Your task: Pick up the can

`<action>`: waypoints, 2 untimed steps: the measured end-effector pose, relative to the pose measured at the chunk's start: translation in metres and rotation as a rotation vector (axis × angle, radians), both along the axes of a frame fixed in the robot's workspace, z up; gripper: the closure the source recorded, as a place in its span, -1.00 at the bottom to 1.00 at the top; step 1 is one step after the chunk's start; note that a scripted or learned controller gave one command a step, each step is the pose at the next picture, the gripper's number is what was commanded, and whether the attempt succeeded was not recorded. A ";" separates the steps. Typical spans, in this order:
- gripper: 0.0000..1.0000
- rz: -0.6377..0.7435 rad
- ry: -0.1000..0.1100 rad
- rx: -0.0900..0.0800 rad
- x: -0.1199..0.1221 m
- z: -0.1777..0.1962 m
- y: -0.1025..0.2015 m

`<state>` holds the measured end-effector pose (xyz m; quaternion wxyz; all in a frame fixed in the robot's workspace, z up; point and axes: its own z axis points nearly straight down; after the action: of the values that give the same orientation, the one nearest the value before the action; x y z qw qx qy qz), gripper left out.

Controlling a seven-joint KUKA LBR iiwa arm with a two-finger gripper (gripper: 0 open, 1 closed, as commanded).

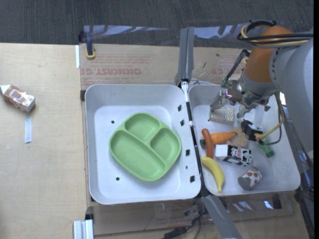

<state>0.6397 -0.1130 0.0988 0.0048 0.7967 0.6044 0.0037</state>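
Where the gripper (230, 105) hangs, a speckled packet (222, 115) touches it.

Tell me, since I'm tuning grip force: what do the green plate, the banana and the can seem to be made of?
Green plate: likely moulded plastic, matte, uniform colour with smooth divided compartments. Banana: probably a plastic toy or real fruit; smooth yellow skin, can't tell which. Can: looks like a printed label over a grey end, possibly metal, too small to be sure.
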 end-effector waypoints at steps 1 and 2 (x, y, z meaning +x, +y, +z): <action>1.00 0.001 -0.002 -0.003 0.001 0.011 -0.002; -1.00 0.001 -0.002 -0.003 0.001 0.011 -0.002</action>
<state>0.6405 -0.1146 0.1098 0.0066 0.7963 0.6048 0.0038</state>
